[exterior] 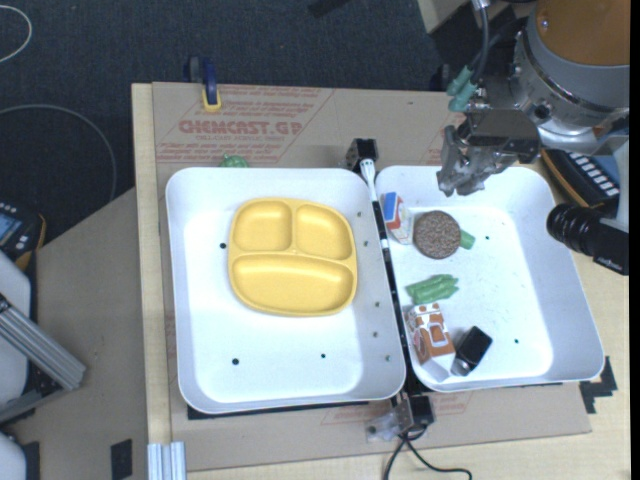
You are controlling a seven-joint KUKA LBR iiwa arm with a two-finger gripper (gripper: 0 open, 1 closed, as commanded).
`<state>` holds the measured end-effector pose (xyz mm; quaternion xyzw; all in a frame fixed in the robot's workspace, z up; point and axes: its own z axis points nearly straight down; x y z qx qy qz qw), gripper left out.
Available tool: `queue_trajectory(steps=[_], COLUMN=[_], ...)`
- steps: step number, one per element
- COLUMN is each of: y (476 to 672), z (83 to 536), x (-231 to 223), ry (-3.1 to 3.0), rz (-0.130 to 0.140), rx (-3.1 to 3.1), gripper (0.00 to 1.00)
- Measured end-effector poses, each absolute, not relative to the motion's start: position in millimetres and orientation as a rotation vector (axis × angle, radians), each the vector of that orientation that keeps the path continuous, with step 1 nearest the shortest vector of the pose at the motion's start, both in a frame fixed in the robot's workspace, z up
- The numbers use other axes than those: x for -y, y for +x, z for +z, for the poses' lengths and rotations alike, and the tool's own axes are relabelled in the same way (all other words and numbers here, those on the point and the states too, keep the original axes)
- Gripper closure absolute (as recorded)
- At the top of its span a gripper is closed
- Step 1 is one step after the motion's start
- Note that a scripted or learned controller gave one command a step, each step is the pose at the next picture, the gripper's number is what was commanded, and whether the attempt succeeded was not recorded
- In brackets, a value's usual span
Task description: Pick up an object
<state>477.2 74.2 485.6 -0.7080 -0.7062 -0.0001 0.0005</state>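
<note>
A round brown speckled disc (437, 234) lies in the right white bin (540, 298), near a green pod-shaped toy (432, 288). The hand (462, 180) hovers just above the bin's far edge, grasping nothing; its grip I cannot tell.

Yellow divided plate (293, 256) in left white bin (200, 348), both bins on brown cardboard sheet (250, 118) with red print, blue-yellow clamp (208, 81) at its far edge, dark carpet (90, 38) behind, black cable (420, 458) at front.
</note>
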Motion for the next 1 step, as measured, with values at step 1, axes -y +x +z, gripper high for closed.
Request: queue_trajectory(steps=[1], y=[479.0], z=[481.0], x=[-113.0], ry=[-2.215], rz=[0.003], rx=[2.225], gripper=[1.0])
